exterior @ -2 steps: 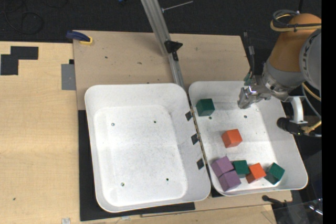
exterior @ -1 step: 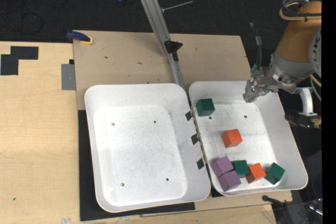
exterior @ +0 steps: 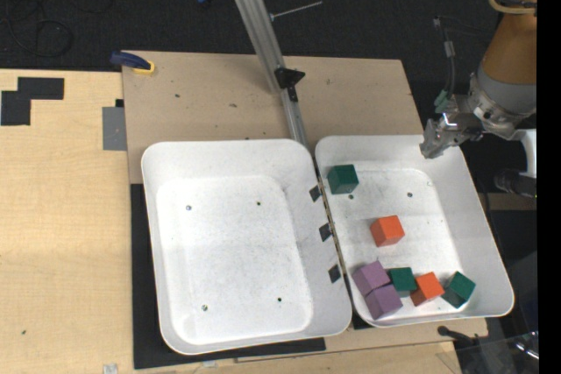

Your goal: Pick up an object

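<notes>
At the far right corner of the right bin (exterior: pixel 491 241), the gripper (exterior: pixel 436 138) hangs just over the rim, at the end of a grey arm (exterior: pixel 507 70) with an orange band that reaches in from the right. Its fingers point down and a little leftward; they are small and dark against the rim, so whether they are open or closed cannot be told, and nothing shows between them. Judging from this, the arm sits at the bin's edge, clear of the blocks, with no object picked out yet.

Moving outward, the right bin holds seven small blocks. Nearest the gripper, though still well apart from it, a dark green cube (exterior: pixel 343 179) sits by the far left wall. Near the bin's middle an orange cube (exterior: pixel 387 230) stands alone — probably the easiest to take, since nothing crowds it. It is a cube with no long axis, its faces turned slightly askew to the bin walls.

Along the near edge the rest bunch together: two purple blocks (exterior: pixel 377 289) touching, a small green block (exterior: pixel 402 279), an orange block (exterior: pixel 427 287) and a green block (exterior: pixel 458 288) at the near right corner. Packed like this, they would leave little room for fingers to slip beside them.

Beyond, the left bin (exterior: pixel 166 188) lies beside the right one on the wooden surface (exterior: pixel 202 96), with a slanting aluminium bar (exterior: pixel 259 22) rising behind the join between them.
</notes>
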{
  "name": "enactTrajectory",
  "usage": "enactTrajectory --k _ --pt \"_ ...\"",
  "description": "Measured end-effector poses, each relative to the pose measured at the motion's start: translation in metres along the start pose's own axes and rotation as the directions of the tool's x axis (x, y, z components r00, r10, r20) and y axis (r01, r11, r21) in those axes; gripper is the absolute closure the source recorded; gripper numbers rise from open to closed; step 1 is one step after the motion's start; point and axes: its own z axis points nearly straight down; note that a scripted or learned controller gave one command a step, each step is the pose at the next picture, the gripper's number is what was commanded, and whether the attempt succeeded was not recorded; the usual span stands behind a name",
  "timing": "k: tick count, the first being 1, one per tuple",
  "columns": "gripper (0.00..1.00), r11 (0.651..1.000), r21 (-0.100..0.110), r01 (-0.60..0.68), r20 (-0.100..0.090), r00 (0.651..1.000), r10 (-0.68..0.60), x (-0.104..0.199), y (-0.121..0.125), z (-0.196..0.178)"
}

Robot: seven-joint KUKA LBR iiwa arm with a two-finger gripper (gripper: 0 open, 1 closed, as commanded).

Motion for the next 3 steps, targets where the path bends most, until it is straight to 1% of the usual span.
enactTrajectory --k 1,3 --pt "1.00 1.000 0.008 0.001 -0.005 1.000 -0.001 0.053 -0.012 0.011" --pt "1.00 1.000 0.008 0.001 -0.004 1.000 -0.001 0.144 -0.038 -0.003"
